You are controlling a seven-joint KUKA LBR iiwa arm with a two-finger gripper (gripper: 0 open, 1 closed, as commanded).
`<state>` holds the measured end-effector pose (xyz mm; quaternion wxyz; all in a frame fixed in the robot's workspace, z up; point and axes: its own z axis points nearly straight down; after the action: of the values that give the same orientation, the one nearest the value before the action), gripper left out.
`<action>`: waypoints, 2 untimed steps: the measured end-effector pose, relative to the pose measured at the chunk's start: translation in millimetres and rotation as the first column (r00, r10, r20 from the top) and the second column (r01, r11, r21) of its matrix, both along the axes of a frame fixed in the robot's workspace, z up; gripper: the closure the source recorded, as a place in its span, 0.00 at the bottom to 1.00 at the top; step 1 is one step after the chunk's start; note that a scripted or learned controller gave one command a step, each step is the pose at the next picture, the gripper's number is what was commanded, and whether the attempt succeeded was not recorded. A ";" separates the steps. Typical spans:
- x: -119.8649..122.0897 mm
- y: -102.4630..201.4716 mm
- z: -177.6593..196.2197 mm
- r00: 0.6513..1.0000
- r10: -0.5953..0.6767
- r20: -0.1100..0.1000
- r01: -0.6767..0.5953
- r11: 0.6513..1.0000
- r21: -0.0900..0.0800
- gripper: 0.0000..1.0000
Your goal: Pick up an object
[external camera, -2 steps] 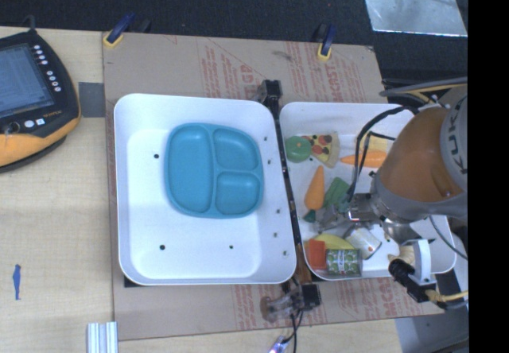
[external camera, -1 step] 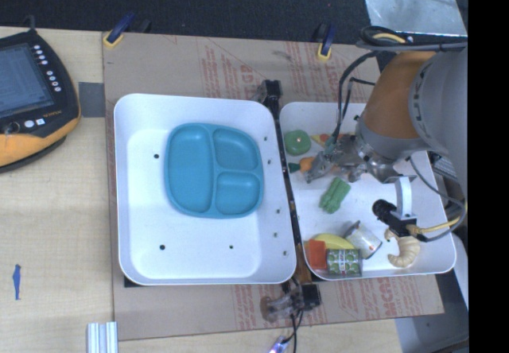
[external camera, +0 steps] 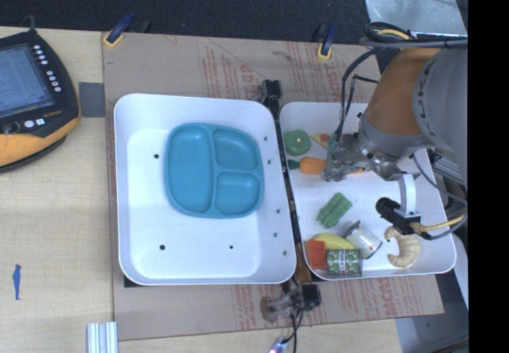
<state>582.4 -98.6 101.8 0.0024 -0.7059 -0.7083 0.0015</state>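
Observation:
My gripper [external camera: 337, 166] hangs low over the upper part of the right bin [external camera: 445, 264], at the right end of an orange carrot [external camera: 312, 165]. Whether it touches the carrot is unclear. A round green piece [external camera: 297, 141] lies just up and left of the carrot. A ridged green pickle [external camera: 334, 209] lies below the gripper. Along the bin's front are a yellow banana [external camera: 335, 242], a red piece [external camera: 316, 252], a small can [external camera: 343, 263], a pale cylinder [external camera: 363, 239] and a tan croissant [external camera: 404, 251].
The left bin [external camera: 135, 184] holds a blue divided plate [external camera: 213, 169]. A teach pendant [external camera: 32, 97] lies on the bench at far left. The arm's grey and orange body [external camera: 413, 97] covers the right bin's far right corner.

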 end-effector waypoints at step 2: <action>61.9 -4.4 57.2 1.000 0.002 0.000 -0.002 1.000 -0.001 1.00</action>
<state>644.3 -103.0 158.9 0.0021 -0.7053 -0.7089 0.0017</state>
